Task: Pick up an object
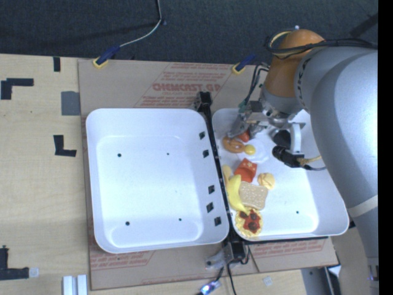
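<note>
**Arm low over the right bin, above the toy food**

The tabletop [37, 183] is light wood with a few dark marks, and a brown cardboard sheet [178, 85] lies on it under two shallow white bins. Behind the tabletop the background is dark, and a thin cable [156, 17] hangs down there.

The left bin [98, 128] has only small dark dots on its floor. The right bin [319, 220] holds a group of small toy food pieces, all close to its left wall. From the far end to the near end I see an orange and yellow piece [234, 144], a red piece [245, 169], a yellow banana [233, 189], a small cream-coloured piece [266, 180], a beige slice [253, 195] resting partly on the banana, and a red and yellow piece [250, 223].

The grey arm [344, 103] reaches in from the right. The end effector [242, 128] is at the far part of the right bin, just above the orange and yellow piece. How wide it stands and whether it has hold of anything I cannot tell.
</note>
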### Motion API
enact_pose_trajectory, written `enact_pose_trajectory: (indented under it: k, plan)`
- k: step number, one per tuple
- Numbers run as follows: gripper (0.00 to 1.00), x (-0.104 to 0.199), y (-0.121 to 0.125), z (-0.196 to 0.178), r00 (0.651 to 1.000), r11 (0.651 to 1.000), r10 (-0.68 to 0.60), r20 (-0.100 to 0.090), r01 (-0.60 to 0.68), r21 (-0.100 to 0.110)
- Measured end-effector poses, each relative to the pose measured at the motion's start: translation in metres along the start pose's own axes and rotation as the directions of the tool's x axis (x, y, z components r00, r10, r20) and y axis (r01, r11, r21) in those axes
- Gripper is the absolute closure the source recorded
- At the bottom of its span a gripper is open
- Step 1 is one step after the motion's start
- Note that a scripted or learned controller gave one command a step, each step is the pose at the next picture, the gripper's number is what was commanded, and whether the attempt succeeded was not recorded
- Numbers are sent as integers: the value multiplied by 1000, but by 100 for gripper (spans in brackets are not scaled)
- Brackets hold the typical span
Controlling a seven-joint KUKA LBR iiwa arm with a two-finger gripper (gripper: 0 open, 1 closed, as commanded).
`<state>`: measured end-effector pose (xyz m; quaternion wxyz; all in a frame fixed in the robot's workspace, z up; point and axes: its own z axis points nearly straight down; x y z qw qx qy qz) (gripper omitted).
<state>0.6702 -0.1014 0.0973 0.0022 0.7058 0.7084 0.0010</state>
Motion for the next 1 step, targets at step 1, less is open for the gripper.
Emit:
enact_pose_trajectory:
  k: [1]
  plan:
    - [100,84,0,-93,1000,1000,-5,-4,5,-1]
